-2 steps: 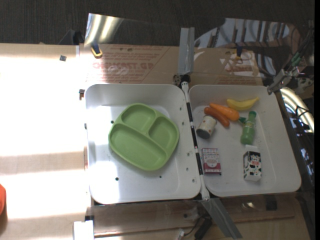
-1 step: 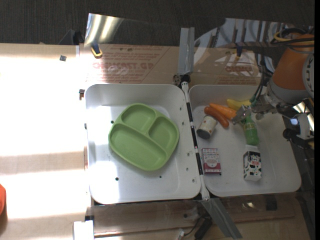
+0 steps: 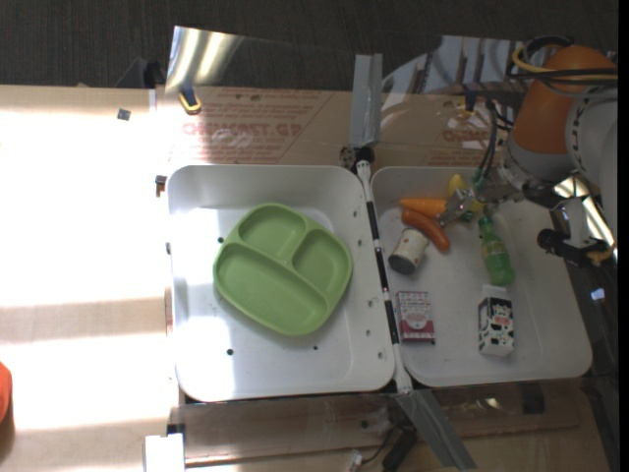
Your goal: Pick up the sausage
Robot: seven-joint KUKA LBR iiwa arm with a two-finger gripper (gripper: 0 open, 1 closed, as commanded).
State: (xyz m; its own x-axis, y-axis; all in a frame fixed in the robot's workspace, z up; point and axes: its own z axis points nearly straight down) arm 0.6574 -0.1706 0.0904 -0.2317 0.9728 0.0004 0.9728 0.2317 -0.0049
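My gripper (image 3: 460,205) hovers just right of the sausage (image 3: 426,227); finger state unclear. The carrot (image 3: 423,206) touching it could get grabbed instead.

Glossy sausage (image 3: 427,228), matt plastic plate (image 3: 283,269)

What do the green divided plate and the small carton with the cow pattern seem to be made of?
Green divided plate: probably moulded plastic, with one even colour, soft rounded ridges and a dull sheen. Cow-pattern carton: looks like printed cardboard, with flat faces and sharp folded edges, though it may be a plastic toy.
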